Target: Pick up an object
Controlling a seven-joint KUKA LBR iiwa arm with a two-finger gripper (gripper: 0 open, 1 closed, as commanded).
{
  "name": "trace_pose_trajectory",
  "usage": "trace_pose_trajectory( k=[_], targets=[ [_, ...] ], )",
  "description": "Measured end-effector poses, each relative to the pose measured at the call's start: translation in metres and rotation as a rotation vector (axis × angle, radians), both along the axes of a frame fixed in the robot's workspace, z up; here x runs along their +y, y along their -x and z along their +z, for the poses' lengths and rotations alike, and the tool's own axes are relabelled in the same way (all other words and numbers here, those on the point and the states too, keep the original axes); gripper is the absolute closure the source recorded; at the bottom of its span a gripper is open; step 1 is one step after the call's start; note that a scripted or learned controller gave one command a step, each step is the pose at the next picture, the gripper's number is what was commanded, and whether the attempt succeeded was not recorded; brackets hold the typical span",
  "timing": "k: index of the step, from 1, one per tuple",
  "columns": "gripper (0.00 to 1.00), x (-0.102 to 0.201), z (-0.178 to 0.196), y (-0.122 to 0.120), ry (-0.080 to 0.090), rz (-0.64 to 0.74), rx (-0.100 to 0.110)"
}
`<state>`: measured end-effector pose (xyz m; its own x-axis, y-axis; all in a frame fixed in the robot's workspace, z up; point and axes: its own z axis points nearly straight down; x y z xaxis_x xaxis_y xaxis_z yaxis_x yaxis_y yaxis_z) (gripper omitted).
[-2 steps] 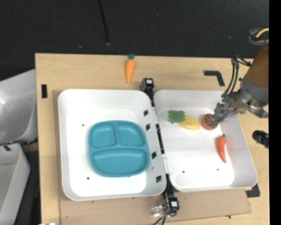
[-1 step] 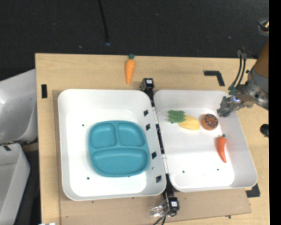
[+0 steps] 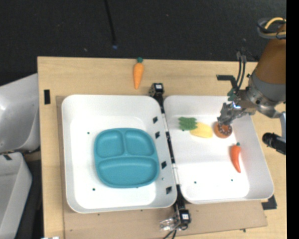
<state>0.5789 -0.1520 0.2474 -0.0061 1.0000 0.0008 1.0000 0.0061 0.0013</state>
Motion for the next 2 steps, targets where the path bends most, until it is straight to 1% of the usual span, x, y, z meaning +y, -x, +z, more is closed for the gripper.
trace_pose_trajectory(
  k=[1,2],
  targets=[
    [1.0,0.06,0.0,0.005,0.0,0.001,0.001],
    [1.0,0.115,-0.004,-0.008,0.0,0.001,0.0]
  ],
)
